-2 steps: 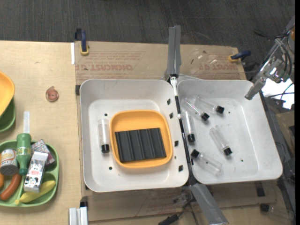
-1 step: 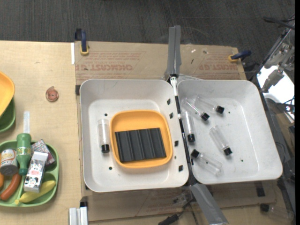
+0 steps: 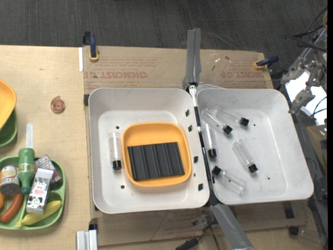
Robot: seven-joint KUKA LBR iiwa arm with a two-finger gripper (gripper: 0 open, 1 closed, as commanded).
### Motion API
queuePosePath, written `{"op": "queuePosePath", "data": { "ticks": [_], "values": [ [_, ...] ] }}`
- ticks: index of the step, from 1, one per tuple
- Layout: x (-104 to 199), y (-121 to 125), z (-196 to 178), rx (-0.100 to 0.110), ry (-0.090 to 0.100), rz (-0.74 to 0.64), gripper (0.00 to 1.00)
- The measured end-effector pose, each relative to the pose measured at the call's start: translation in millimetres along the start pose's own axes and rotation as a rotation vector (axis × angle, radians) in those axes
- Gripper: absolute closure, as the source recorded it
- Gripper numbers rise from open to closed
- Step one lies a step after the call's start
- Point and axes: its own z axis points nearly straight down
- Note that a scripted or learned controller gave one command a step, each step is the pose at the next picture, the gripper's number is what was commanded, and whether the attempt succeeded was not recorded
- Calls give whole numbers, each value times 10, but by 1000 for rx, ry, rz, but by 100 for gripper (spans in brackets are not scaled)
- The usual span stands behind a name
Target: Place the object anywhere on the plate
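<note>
An orange plate (image 3: pixel 156 128) sits in the middle of the left white bin (image 3: pixel 97 139). A black ridged rectangular object (image 3: pixel 156 160) lies flat on the plate and covers most of its floor. Just left of the plate, on the bin floor, lies a clear vial (image 3: pixel 114 149) with a black cap at its near end. In the right white bin (image 3: pixel 278 160) are several more clear vials with black caps, one (image 3: pixel 244 157) near the middle and one (image 3: pixel 209 139) along the left wall.
On the wooden bench at far left stand a green tray (image 3: pixel 52 212) of toy food and bottles, a yellow bowl (image 3: pixel 5 105) and a small pink disc (image 3: pixel 58 104). Clamps (image 3: pixel 92 48) hold the cardboard behind the bins. Metal parts and cables (image 3: pixel 307 82) crowd the right edge.
</note>
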Motion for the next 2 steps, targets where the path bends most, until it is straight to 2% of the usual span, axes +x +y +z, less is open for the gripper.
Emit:
{"op": "queuePosePath", "data": {
  "ticks": [1,2],
  "values": [
    [-142,16,816,-1,0,-394,0],
    [344,-26,-631,0,-2,-545,0]
  ]
}}
